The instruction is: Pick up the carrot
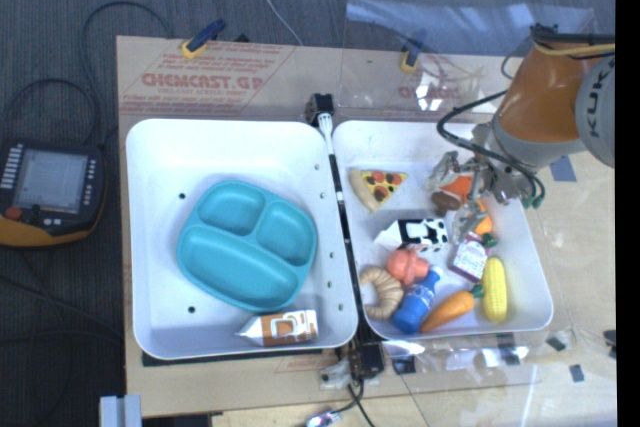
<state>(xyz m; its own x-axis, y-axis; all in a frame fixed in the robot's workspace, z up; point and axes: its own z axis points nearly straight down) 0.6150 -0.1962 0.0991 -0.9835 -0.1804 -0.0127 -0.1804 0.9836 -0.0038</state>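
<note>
The carrot (448, 307) is orange and lies slanted near the front edge of the right bin (535, 260), between a blue bottle (414, 303) and a yellow corn cob (494, 288). My gripper (470, 183) hangs over the back right part of that bin, well behind the carrot and apart from it. A small orange-red item (457, 188) sits right at the gripper's tip; whether it is held is unclear.
The right bin also holds a pizza slice (377, 185), a black-and-white cow toy (424, 233), a pink item (405, 265), a croissant (380, 288) and a purple packet (468, 261). In the left bin (150, 165) lie a blue divided plate (247, 242) and a small carton (280, 326).
</note>
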